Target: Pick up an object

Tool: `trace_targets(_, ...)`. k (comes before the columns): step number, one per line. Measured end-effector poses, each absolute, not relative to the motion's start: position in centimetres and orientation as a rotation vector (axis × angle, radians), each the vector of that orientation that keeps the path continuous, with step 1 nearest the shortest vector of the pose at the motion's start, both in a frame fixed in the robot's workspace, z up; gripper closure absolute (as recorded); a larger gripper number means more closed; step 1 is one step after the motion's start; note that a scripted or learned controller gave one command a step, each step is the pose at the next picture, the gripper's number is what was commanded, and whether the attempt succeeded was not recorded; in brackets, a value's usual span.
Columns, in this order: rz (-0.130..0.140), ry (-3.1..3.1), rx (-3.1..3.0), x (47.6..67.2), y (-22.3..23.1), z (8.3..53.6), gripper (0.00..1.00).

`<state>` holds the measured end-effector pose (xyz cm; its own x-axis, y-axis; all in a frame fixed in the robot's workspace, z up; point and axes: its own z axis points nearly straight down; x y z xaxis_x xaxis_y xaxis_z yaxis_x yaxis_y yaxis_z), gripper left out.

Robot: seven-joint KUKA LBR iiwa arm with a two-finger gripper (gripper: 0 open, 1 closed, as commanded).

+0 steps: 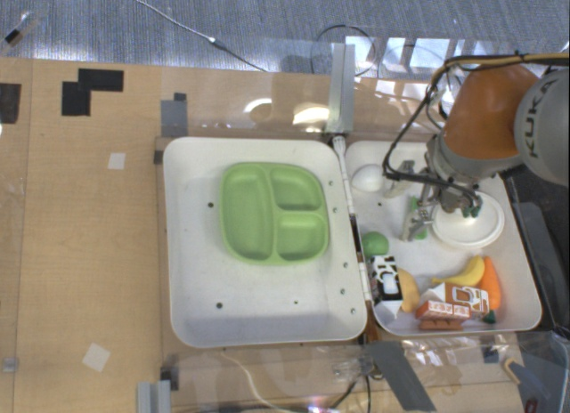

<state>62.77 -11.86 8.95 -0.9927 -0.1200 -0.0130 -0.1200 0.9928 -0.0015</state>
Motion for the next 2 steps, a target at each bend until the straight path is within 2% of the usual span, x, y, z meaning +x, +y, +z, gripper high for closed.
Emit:
trace_targets(1, -0.010, 3.124, -0.116, 53.6, -18.9, 9.1, 0.00)
trace_targets(2, -0.017, 3.098, -0.128, 54.4, -18.5, 10.6, 1.00)
